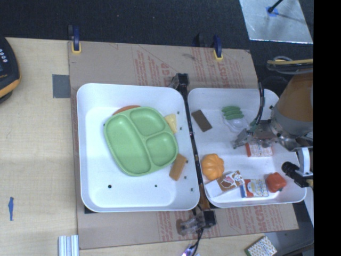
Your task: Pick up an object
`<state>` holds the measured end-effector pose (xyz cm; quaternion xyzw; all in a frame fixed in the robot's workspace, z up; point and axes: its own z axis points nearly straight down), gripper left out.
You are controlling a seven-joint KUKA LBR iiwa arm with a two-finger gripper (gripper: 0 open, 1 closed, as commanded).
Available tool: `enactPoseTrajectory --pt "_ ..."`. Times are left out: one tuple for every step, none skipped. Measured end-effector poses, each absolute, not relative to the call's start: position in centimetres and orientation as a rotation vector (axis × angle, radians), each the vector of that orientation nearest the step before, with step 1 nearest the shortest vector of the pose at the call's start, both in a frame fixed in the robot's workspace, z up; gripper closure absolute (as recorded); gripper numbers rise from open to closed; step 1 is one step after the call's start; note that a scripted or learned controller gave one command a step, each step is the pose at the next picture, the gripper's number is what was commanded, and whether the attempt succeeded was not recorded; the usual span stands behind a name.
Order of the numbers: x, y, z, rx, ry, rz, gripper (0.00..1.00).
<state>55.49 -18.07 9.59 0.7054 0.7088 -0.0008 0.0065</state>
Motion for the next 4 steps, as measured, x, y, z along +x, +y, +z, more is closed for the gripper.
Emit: enactPoseTrajectory --pt "55.6 -18.3 10.9 2.205 2.214 -0.002 1.0" --pt "54.4 -13.8 22.2 2.212 2.228 0.005 1.0" --pt "54.4 -14.0 21.6 2.218 2.228 -0.003 0.0" --pt "55.9 -18.2 18.6 2.218 2.223 -0.005 0.0"
